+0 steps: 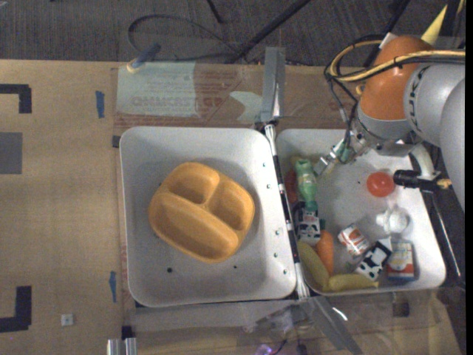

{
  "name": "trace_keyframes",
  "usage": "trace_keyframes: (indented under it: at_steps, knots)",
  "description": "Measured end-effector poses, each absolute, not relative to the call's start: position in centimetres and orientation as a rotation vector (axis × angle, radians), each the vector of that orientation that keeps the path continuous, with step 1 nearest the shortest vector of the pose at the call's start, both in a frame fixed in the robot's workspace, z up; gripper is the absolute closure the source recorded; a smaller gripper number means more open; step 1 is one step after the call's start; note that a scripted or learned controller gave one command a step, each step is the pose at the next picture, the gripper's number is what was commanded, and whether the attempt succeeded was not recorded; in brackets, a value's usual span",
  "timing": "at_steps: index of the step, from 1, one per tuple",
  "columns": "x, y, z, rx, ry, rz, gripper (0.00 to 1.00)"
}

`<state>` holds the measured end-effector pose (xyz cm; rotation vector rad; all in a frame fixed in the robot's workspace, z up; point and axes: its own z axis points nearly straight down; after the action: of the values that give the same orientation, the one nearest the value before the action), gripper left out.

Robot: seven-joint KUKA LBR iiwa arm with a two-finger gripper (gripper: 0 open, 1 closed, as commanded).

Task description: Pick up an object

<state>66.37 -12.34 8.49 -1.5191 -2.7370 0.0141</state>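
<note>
Robot hand (pixel 330 159), its state impossible to tell, hovers in the right bin (pixel 427 220) beside a green bottle (pixel 306 180); it looks light, rigid, slippery, best gripped across its middle

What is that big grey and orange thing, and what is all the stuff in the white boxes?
That is a robot arm, a machine that a computer program moves. One camera looks down on it from above, and the arm reaches in from the right side of the picture. At its tip is a small claw for grabbing things. It hangs over the right bin, close to a green bottle. I cannot see anything held in it. That bin also has a red ball, a carrot, a banana and some small cartons. The left bin holds an orange plate with three sections. The robot's job is to pick up one object.
</note>
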Motion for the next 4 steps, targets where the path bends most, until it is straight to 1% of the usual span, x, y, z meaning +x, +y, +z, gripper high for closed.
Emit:
trace_keyframes:
  at_steps: [1,2,3,4]
  knots:
    - [57.6,-10.1,8.7,-1.456,-2.786,-0.003,0.00]
    - [52.4,-12.6,8.7,-0.998,-2.984,-0.002,0.00]
    - [52.7,-12.7,9.9,-1.005,-2.991,-0.006,1.00]
    - [55.7,-5.5,21.0,-0.901,-3.016,-0.003,1.00]
